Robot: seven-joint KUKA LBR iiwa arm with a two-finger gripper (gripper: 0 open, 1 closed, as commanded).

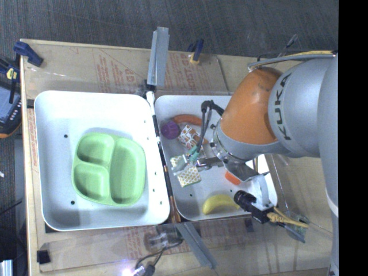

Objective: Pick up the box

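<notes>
Our gripper (192, 157) hangs low in the right bin (172, 105), near its left wall. We cannot tell how it is set, because the big grey and orange arm (270, 114) covers most of it.

The box (188, 134) has a brown and white check pattern. It lies in the right bin, just above the gripper and beside the purple ball (169, 130). It looks like it rests on the bin floor, so we think it is not picked up yet. The gripper is close to it, but the grab and the lift are left to do.

Now we count. There are two white bins, side by side on the tabletop (86, 68). The left bin (49, 105) holds one green tray (109, 168) with three parts. In the right bin we see one box, one purple ball, one yellow banana (217, 204), one long orange thing (187, 119) that may be a carrot, one small card with a check pattern (188, 177), and one little red-orange bit (232, 178) that peeks out under the arm. More things may hide under the arm.
</notes>
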